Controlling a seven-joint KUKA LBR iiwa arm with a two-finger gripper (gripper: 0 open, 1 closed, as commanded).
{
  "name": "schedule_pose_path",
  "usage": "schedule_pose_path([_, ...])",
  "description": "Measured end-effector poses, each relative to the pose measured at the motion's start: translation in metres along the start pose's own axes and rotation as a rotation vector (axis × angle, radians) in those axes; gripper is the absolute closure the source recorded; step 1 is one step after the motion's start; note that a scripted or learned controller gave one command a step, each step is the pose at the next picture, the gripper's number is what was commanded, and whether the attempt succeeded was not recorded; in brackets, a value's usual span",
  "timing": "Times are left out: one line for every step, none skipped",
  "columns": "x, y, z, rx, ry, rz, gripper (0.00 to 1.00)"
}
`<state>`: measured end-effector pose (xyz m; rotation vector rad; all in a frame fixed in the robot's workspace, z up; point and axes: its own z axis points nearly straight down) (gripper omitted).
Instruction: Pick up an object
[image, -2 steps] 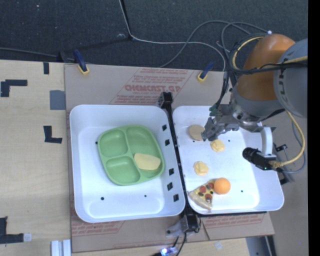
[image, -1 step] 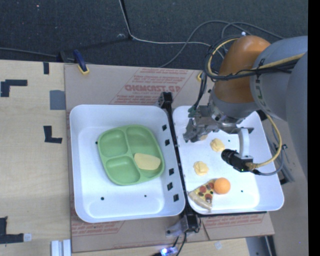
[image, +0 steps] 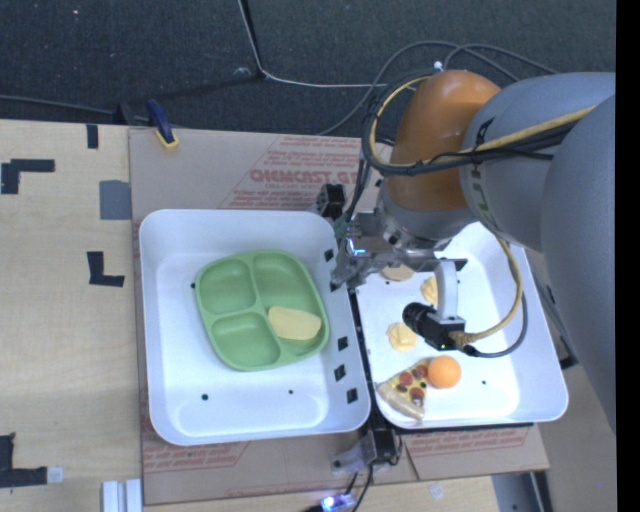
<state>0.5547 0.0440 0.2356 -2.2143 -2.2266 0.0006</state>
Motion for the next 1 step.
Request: schedule_pose_path([0.0523,-0.001,0.0124,0.002,-0.001,0.001,1.0])
